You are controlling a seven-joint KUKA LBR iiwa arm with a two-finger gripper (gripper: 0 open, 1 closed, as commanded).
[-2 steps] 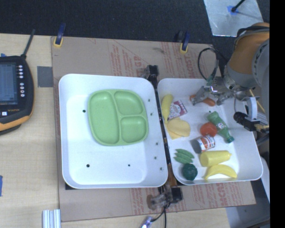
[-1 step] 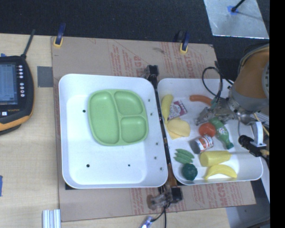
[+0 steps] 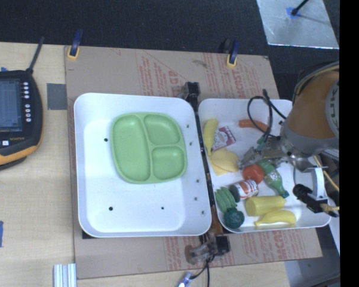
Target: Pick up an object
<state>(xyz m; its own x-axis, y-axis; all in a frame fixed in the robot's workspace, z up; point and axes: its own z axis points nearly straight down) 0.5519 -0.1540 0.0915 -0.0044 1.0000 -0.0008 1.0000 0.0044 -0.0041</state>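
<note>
So here's what you've got: the arm (image 3: 313,109) is reaching in from the right and sits over the right bin (image 3: 227,107), with the gripper (image 3: 264,151) low among the toy food near the middle of that bin. Honestly you can't tell how the jaws stand, they're lost in the dark clutter of wrist and cables. Right by it there's a tomato (image 3: 252,173) and a green bottle (image 3: 275,182), and just below those a small red-labelled jar (image 3: 247,189). A yellow pepper-ish piece (image 3: 264,205) and a banana (image 3: 276,219) lie along the front edge, with dark green veg (image 3: 233,218) at the front left corner. Your left bin (image 3: 95,214) has the green divided plate (image 3: 149,147) sitting in its upper middle. A teach pendant (image 3: 9,121) rests on the bench, far left.
</note>
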